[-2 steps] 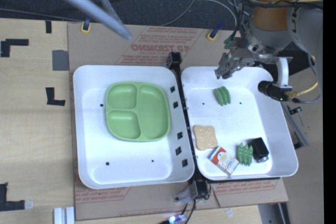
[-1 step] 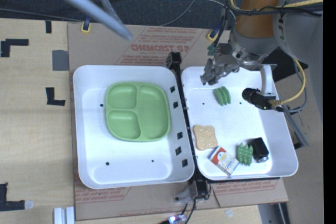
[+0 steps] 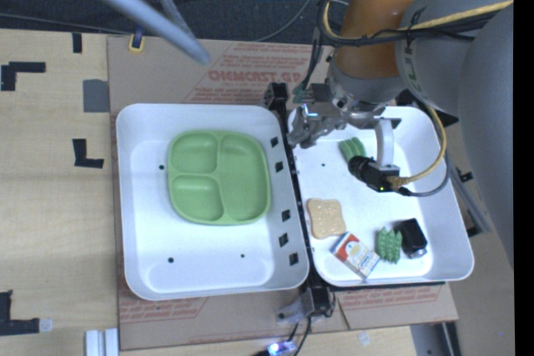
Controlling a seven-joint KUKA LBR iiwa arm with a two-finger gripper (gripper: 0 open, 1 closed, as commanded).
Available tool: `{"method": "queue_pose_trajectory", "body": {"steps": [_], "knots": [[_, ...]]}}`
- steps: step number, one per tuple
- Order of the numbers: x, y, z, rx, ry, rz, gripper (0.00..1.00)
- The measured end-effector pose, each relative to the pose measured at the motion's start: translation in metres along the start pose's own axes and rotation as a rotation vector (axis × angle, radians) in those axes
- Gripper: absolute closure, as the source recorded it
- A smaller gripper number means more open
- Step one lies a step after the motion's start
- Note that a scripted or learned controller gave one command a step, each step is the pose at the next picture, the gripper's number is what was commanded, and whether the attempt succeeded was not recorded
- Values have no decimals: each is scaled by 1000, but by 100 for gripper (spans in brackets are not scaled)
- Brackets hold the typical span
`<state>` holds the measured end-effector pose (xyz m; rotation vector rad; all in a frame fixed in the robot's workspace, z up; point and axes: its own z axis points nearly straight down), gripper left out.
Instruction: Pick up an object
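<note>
Objects for picking, all in right white bin [image 3: 450, 258]: tan square slice of toy bread [image 3: 325, 217] near the bin's left wall; small red-and-white printed carton [image 3: 356, 255] just below and right of the bread; green ridged toy piece [image 3: 388, 244] just beside the carton; small black block [image 3: 410, 236] touching or almost touching the ridged piece on its right; light green elongated toy vegetable [image 3: 353, 149] higher up, near the bin's middle, beside a black cylindrical part. End effector [image 3: 310, 129] low over the upper left corner of the right bin, close to the divide between the bins, apart from every object listed; finger spacing impossible to judge, nothing visibly between them. Grey arm with orange band [image 3: 380, 8] entering from the right, cables looped around the wrist. Left white bin [image 3: 138, 179] carrying a pale green plastic plate with three compartments [image 3: 219, 177], lying flat near its centre. Both bins side by side on a brown cardboard sheet [image 3: 242, 67] laid on the bench [image 3: 50, 179].
</note>
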<state>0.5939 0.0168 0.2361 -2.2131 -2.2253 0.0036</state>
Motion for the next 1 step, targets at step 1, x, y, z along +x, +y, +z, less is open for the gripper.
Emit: {"method": "queue_pose_trajectory", "body": {"steps": [1], "knots": [[59,-13,12,0,0,-1,100]]}}
